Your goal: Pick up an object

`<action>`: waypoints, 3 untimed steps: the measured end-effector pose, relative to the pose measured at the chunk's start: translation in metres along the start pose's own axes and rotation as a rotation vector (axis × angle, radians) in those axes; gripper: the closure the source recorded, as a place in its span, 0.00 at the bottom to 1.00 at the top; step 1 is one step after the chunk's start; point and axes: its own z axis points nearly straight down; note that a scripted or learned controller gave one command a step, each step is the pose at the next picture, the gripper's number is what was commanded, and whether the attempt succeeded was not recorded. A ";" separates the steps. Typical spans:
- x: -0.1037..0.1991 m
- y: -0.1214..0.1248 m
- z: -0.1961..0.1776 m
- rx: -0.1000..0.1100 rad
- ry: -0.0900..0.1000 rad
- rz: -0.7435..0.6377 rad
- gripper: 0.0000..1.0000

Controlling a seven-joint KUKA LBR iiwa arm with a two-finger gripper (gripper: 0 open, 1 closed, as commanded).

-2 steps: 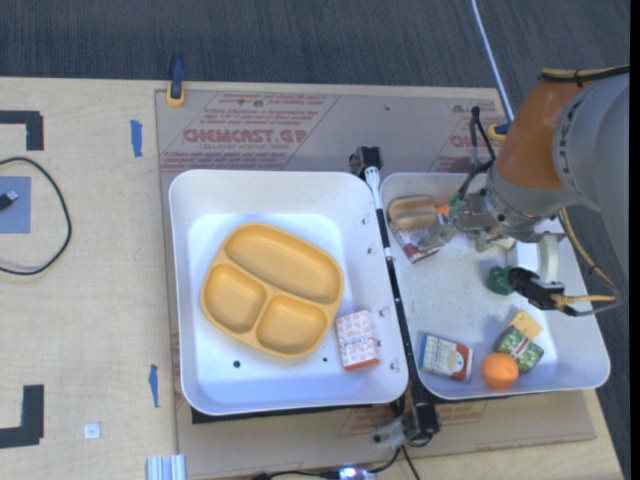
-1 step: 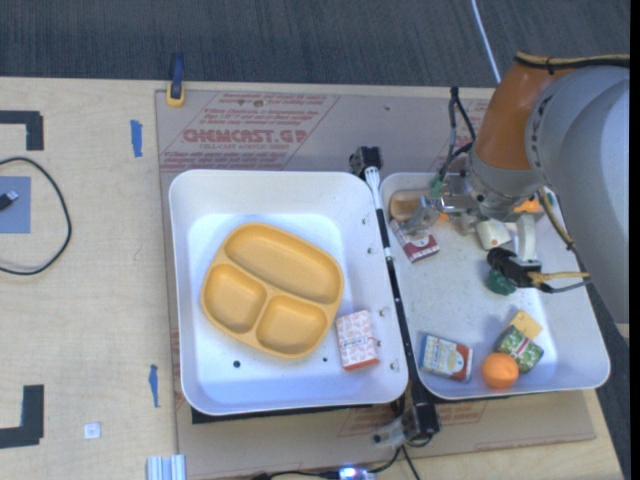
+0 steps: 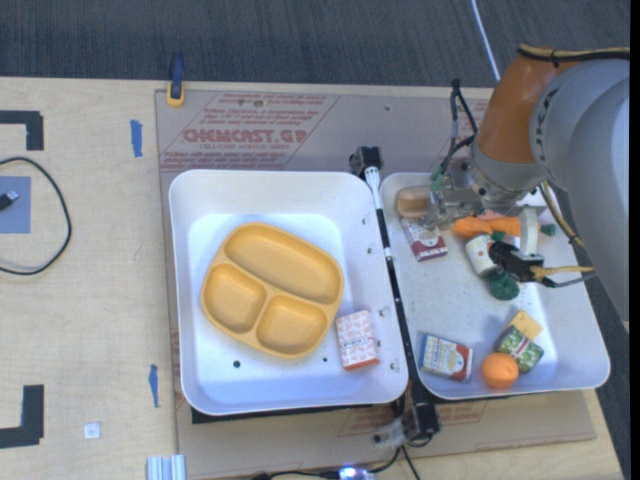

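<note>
Gripper (image 3: pixel 452 204) is low over the right bin (image 3: pixel 590 368), just left of the carrot (image 3: pixel 487 226). Cabling and wrist hardware clutter that spot, so I can't tell its state and can't see anything in its grasp. Arm (image 3: pixel 560 118) comes in from up-right of the carrot, with the orange band directly above it.

Pick candidates, all relative to the carrot:
- brown bread-roll-like item (image 3: pixel 410 203): left, just past the gripper, at the bin's near-left wall
- small red-and-white packet (image 3: pixel 429 244): down-left, just below the gripper
- white cup-like piece (image 3: pixel 481 256): just below, near touching
- dark green item (image 3: pixel 503 286): below, probably a toy vegetable, too blurred to be sure
- green carton (image 3: pixel 520 344): well below, tilted
- orange (image 3: pixel 500 370): well below, touching the green carton's lower-left side
- red-and-green carton (image 3: pixel 446 356): well below and slightly left, just left of the orange

Left bin (image 3: pixel 190 208) sits well left of the carrot, edge to edge with the right bin. It holds a yellow divided tray (image 3: pixel 272 288) lying flat and a red-and-white carton (image 3: pixel 356 340) at the tray's lower-right, about touching it.
</note>
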 end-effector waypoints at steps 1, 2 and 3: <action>-0.058 -0.056 0.011 0.004 -0.004 0.003 1.00; 0.000 -0.104 -0.108 0.011 0.000 0.002 1.00; 0.000 -0.104 -0.107 0.012 0.000 0.002 0.00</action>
